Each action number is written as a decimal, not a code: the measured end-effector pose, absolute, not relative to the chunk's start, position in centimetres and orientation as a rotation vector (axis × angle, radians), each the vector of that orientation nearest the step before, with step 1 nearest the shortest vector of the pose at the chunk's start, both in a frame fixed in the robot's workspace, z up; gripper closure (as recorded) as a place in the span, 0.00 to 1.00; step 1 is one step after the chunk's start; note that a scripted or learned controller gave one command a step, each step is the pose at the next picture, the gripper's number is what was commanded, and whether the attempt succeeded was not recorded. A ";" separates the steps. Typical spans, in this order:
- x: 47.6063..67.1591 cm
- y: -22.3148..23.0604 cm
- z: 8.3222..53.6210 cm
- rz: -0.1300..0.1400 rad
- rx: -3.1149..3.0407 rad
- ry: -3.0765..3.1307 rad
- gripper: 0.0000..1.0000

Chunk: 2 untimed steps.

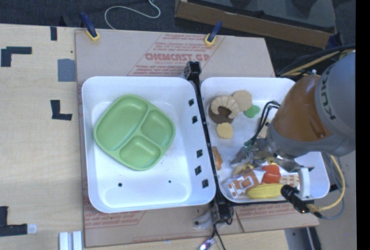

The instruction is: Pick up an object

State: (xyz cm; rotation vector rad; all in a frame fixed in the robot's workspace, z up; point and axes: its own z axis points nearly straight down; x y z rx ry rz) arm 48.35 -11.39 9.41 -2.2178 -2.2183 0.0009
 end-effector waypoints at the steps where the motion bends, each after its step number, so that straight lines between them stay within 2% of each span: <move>1: 53.6 -3.1 18.8 -0.013 -2.212 -2.236 1.00; 2: 59.5 -4.0 22.4 -0.004 -2.222 -2.228 1.00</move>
